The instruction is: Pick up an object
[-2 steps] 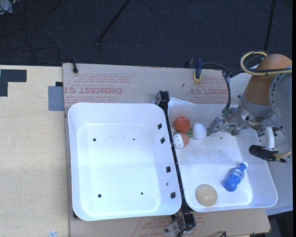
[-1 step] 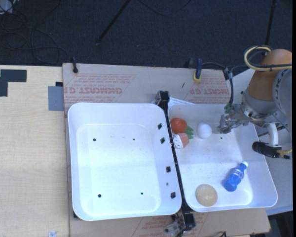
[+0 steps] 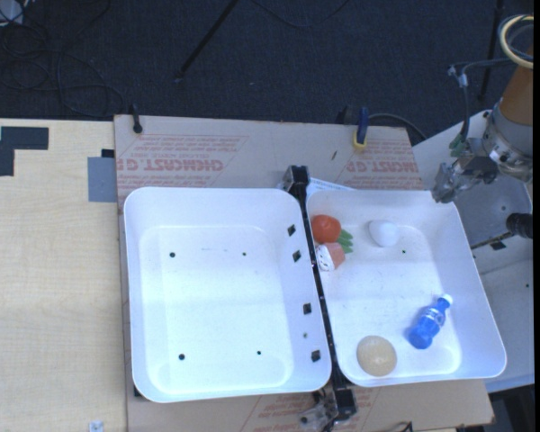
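Up at the right: grey arm with the orange band [image 3: 522, 97], two-finger gripper [image 3: 453, 182] hanging just off the far right corner of the right-hand shallow white bin [image 3: 486, 331]. Apart or together? Cannot tell from this angle, too small and cluttered. Nothing seen caught in it, so no grasp to call.

Down in that bin, five candidates. Against the divider, a red tomato-like toy with a green stem [image 3: 325, 228], and touching it just below, a small pink-and-white piece [image 3: 329, 257]. Near the far wall, a white rounded lump [image 3: 383, 233], closest of the lot to the gripper. Toward the near right corner, a small blue plastic bottle with a white cap [image 3: 428, 323], lying tilted. Beside it at the near wall, a pale beige ball [image 3: 376, 355].

Left-hand white bin [image 3: 139, 286] holding none of them.

Progress, judging by the layout: very early. Nothing lifted, no target obviously chosen. All left to do — move in over one object, descend, close, raise it clear.
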Robot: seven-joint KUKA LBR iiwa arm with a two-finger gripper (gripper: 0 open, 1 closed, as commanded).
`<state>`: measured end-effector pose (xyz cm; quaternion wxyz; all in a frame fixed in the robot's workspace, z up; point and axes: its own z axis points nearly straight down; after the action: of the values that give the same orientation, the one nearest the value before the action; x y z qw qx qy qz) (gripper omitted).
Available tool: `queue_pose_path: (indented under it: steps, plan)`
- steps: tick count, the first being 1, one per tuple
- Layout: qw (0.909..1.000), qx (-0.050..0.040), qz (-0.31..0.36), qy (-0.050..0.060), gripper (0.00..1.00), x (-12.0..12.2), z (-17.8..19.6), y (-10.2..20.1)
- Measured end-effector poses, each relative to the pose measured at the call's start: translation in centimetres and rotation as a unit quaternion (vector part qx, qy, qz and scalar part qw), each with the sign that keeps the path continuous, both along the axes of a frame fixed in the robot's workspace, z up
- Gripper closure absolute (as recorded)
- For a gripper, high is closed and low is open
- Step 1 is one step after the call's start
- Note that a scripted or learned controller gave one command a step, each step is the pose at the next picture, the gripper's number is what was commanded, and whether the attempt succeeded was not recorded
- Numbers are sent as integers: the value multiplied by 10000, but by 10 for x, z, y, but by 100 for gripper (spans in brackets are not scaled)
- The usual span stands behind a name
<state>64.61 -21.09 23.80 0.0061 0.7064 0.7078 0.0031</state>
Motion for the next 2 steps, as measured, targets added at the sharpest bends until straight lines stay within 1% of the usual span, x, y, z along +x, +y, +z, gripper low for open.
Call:
queue_pose_path:
  steps: [1,2]
  plan:
    - [10000,31,10,63,100,-14,25,50]
    - [10000,29,5,82,100,-21,22,79]
